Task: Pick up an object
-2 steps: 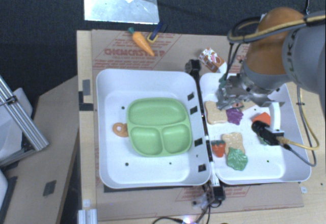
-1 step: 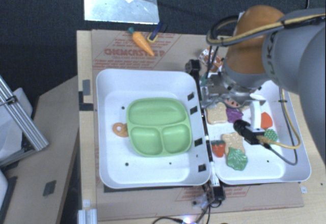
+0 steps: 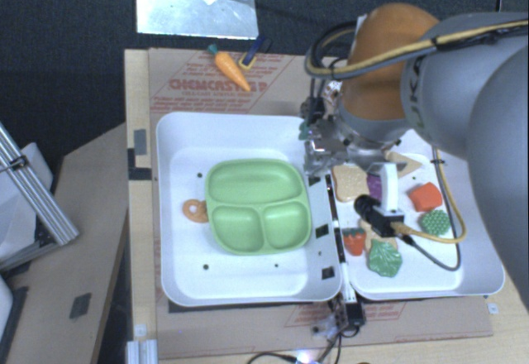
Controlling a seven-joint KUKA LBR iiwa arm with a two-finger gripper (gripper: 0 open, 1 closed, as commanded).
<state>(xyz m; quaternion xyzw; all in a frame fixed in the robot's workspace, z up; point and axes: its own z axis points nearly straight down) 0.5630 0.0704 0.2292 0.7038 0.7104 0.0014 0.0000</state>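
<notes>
Down near the middle of the scene, the claw (image 3: 316, 157) hangs over the wall shared by the two bins, close to the back corner of the left bin (image 3: 178, 189) — whether it is open or closed cannot be told from this angle, and nothing is seen between its tips. Just beside it, in the right bin (image 3: 488, 275), lies a tan slice-shaped piece (image 3: 350, 183) with a purple item (image 3: 374, 185) at its edge. Farther out in that bin sit an orange-red block (image 3: 426, 196), a green dotted piece (image 3: 435, 223), a leafy green piece (image 3: 384, 259) and a small red-orange item (image 3: 355, 242), all partly crossed by a black-and-white fixture and cables. On the other side, the left bin holds a green divided tray (image 3: 256, 205), with a small orange ring (image 3: 195, 211) touching the tray's left rim. Beyond the bins, on the cardboard at the back of the bench (image 3: 91, 213), lies a toy carrot (image 3: 231, 70) — well apart from the claw.
</notes>
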